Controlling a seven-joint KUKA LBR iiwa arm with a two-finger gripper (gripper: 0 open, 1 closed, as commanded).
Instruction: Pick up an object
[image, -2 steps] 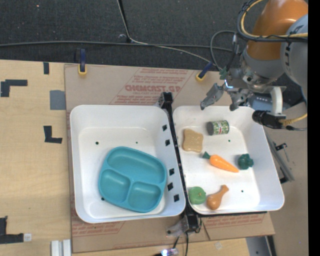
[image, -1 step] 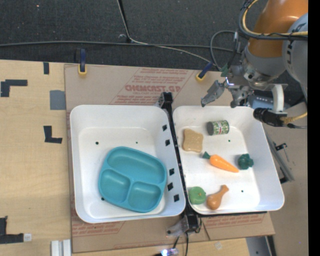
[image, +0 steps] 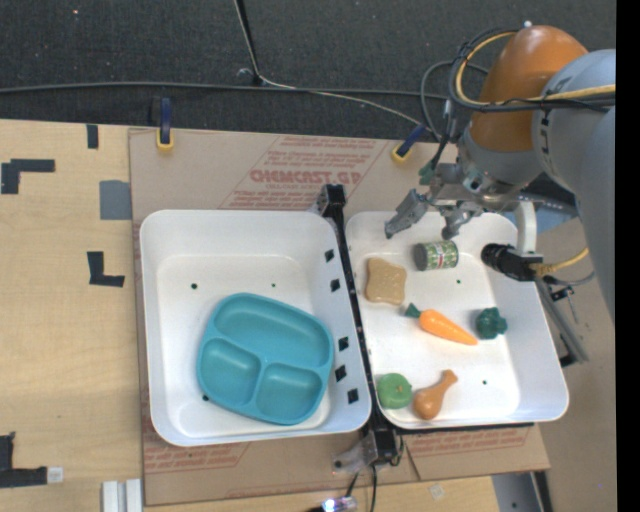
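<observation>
1. Camera view, the setting: my bench carries a brown cardboard sheet (image: 300, 170) with red printing, and past its far edge lies dark carpet crossed by a black cable (image: 250, 75). A blue and yellow clamp (image: 164, 128) pins the sheet's far left corner.
2. Two shallow white bins sit side by side on the sheet, joined by black clips along their shared edge. The left bin (image: 175, 240) holds one thing: a teal divided tray (image: 264, 358), toward its near edge.
3. The right bin (image: 535, 395) holds six things: one small can (image: 437, 256) lying on its side near the far edge, one slice of toast (image: 385, 281) by the left edge, one carrot (image: 447, 327) in the middle, one dark green piece (image: 490, 323) by the right edge, one green round fruit (image: 394, 390) at the near left corner, and one drumstick (image: 433, 395) just beside it.
4. My gripper (image: 432, 215) hangs over the far edge of the right bin, just above the can. Its two fingers are spread apart with nothing between them.
</observation>
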